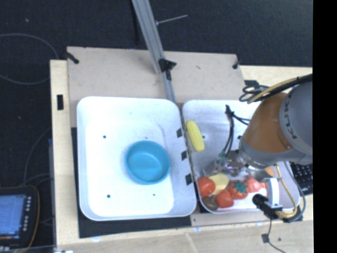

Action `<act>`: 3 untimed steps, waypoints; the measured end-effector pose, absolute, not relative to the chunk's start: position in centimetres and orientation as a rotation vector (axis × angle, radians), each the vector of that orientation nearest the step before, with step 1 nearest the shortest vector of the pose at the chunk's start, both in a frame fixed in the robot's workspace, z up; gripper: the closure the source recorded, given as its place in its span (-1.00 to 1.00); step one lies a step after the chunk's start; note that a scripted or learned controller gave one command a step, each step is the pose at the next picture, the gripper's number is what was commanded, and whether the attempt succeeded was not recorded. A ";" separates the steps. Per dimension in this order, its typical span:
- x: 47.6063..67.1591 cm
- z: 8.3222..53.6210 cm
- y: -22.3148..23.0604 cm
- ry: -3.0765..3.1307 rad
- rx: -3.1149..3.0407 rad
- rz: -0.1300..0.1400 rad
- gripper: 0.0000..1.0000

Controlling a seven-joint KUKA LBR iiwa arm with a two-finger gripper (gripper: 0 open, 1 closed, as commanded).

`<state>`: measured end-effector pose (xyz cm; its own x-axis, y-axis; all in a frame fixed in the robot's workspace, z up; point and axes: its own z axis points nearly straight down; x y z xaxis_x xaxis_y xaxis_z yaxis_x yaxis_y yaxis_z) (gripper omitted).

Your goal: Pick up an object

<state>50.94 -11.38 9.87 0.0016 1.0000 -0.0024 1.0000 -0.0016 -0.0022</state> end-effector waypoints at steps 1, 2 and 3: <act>51.2 11.3 -11.3 2.207 2.236 0.006 1.00; 51.6 16.0 -10.8 2.226 2.212 0.008 1.00; 51.7 20.5 -10.6 2.225 2.212 0.009 1.00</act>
